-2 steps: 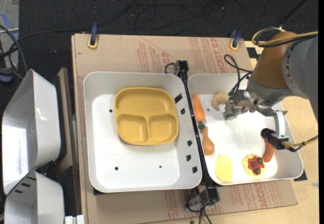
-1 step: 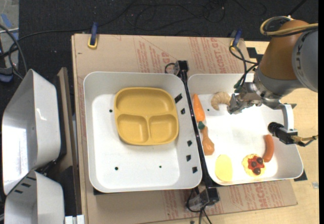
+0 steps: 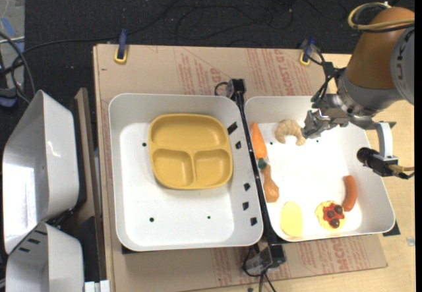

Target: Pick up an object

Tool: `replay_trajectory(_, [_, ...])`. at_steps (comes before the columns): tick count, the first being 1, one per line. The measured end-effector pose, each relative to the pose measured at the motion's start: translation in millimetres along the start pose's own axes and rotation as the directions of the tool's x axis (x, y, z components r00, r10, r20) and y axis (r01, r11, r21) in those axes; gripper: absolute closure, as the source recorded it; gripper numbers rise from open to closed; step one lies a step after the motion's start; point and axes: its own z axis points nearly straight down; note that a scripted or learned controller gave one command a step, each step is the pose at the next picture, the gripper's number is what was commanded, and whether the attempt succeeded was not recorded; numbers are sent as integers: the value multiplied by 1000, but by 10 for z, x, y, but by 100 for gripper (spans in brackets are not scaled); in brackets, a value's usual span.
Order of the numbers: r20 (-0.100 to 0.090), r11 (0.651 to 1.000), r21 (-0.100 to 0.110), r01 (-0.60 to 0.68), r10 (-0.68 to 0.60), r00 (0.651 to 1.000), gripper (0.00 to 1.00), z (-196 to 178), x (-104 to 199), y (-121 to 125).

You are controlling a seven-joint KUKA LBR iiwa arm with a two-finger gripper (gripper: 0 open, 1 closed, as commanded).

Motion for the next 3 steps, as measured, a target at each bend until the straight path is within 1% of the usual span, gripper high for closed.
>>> replay_trajectory(1, [0,1000,0,0,0,1000,100,-630,3,-23])
replay_trajectory(2, [-2,1000,6,3,-3,1000,100,-505,472,27])
replay_trajectory(3, [-2,1000,5,5,-5,1000,100,-568,1051,20])
